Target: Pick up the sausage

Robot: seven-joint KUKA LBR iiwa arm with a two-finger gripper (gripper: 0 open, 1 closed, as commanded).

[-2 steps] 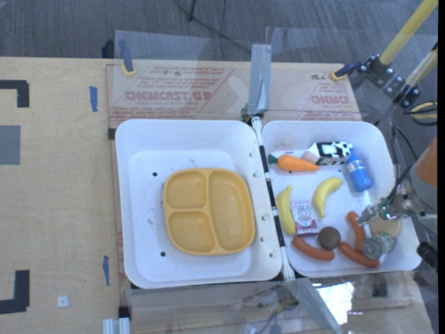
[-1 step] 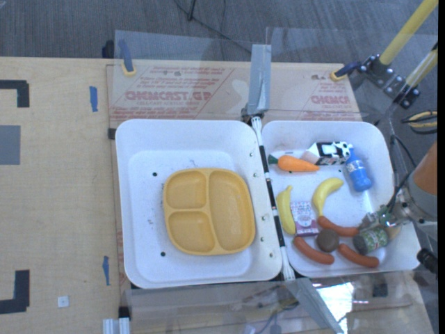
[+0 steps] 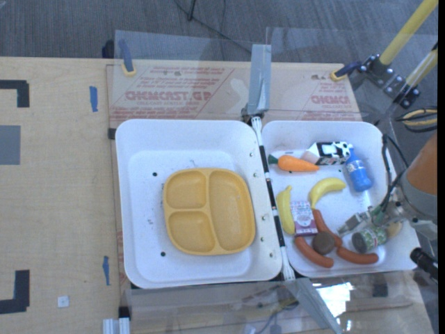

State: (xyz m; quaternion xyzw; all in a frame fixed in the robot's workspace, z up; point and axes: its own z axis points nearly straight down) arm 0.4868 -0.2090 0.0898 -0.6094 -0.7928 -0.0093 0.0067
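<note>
A pale wooden bench (image 3: 55,186) bears two white bins; the left bin (image 3: 132,207) holds a yellow divided plate (image 3: 208,211); the right bin (image 3: 375,134) holds the jumble. The gripper (image 3: 368,223) sits low over the right bin's lower right part, and how its claw stands I cannot tell. Three sausages lie there; one sausage (image 3: 357,257) lies just below the gripper; a second sausage (image 3: 313,252) lies to its left, and a third sausage (image 3: 322,223) slants beside a brown lump (image 3: 324,243).
</note>
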